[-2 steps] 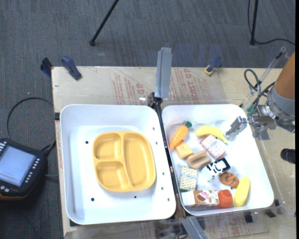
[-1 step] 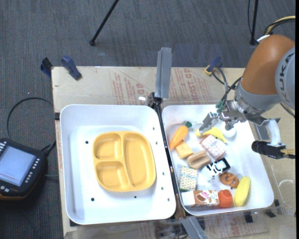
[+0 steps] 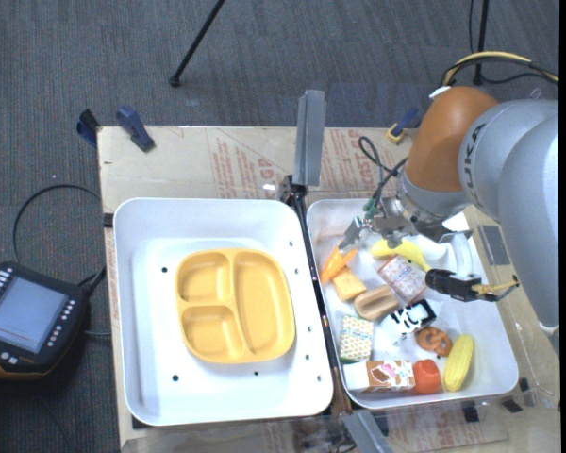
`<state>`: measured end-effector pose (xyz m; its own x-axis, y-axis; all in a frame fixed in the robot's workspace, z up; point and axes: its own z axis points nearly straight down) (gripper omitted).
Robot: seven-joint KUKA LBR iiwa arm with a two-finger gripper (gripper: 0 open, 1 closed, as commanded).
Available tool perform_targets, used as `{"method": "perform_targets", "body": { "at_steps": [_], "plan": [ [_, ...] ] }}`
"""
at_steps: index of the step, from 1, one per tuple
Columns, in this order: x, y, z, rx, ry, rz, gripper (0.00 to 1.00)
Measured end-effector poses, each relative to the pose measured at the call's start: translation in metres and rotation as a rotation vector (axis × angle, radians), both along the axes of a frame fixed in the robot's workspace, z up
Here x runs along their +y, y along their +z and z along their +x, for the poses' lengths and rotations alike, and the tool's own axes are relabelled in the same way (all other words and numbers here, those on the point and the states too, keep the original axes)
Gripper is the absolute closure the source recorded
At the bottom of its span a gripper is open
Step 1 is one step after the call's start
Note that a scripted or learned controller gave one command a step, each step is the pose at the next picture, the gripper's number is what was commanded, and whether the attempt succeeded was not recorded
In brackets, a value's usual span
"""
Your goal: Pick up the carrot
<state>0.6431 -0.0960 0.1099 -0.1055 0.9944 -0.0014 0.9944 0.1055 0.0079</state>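
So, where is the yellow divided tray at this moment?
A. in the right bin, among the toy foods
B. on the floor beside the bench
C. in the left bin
C: the yellow tray lies flat inside the left bin, while the carrot lies in the right bin.

Two bins side by side on the counter (image 3: 208, 163)

Left bin (image 3: 132, 300) has just the divided tray (image 3: 234, 305) sitting in it. Right bin (image 3: 495, 352) holds the carrot (image 3: 334, 261) by its left wall, gripper (image 3: 370, 223) right behind it.
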Motion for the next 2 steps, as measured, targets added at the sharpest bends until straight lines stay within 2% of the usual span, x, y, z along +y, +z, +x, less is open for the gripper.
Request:
{"method": "perform_targets", "body": {
  "at_steps": [1,2],
  "plan": [
    [0.0153,-0.0208,0.0019,0.007,-0.011,0.002,0.00],
    [0.0152,-0.0114,0.0017,0.009,-0.010,0.003,1.00]
  ]
}}
